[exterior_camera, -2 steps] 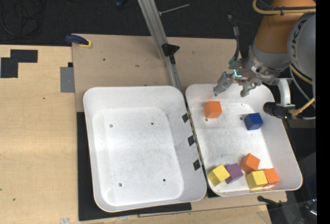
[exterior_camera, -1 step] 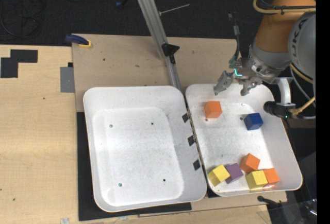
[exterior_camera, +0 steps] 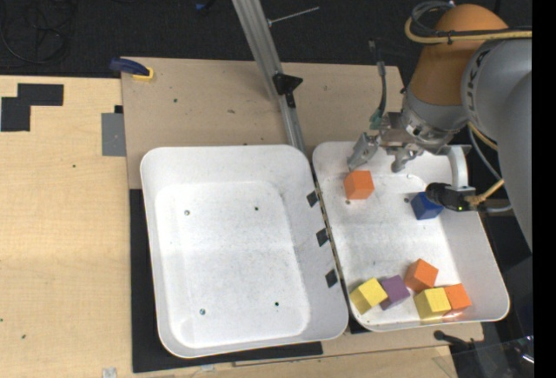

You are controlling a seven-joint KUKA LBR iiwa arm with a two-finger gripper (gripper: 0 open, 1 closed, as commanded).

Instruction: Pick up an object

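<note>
Camera view: gripper (exterior_camera: 380,157) spread open above orange cube (exterior_camera: 358,185).

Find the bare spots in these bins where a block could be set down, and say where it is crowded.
The left bin is bare throughout. In the right bin, the middle is free. The near corner is crowded: yellow block, purple block, orange block.

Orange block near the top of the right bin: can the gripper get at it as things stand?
Probably yes. The gripper hangs open just above and right of the orange block, which sits alone; the blue block lies well aside.
</note>
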